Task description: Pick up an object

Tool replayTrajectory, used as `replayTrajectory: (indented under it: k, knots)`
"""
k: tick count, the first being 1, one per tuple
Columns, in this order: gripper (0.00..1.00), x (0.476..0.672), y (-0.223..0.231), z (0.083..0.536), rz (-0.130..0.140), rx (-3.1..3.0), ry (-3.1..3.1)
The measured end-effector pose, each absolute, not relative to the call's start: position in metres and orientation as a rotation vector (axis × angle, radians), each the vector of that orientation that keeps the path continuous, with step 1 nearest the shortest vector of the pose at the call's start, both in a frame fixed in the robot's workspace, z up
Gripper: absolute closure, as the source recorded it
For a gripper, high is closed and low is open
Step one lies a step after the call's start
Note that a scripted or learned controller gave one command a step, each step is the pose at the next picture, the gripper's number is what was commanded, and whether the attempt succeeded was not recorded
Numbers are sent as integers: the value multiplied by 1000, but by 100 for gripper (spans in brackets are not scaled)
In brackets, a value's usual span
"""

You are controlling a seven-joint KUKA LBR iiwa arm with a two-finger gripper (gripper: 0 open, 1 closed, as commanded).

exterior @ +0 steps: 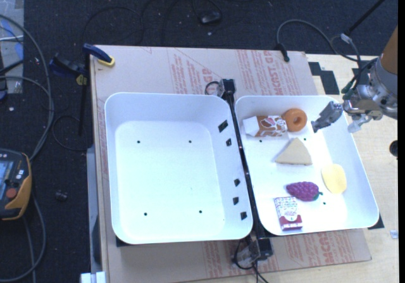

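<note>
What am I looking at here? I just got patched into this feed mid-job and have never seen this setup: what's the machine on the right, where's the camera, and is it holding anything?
This is one fixed camera above a bench, looking down at a slant. The grey arm entering from the right is a robot arm; the gripper at its tip hangs over the upper right part of the right bin. Nothing is visibly between its fingers, so treat it as holding nothing.

Two shallow white bins sit side by side. The right one holds a doughnut, a red and white packet, a pale wedge, a yellow piece, purple grapes and a small carton. The left bin is beside it.

The job: pick up one object.
</note>
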State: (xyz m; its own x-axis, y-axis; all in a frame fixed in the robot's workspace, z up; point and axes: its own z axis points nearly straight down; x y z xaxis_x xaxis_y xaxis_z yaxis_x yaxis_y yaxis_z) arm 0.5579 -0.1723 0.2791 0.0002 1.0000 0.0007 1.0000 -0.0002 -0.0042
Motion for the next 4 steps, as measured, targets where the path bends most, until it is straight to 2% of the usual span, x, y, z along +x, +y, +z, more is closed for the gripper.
replayTrajectory:
  k: [1, 4]
  knots:
    - [0, 559, -172, 281, 0, -2221, -2222]
    - [0, 555, -170, 132, 3, -2219, -2219]
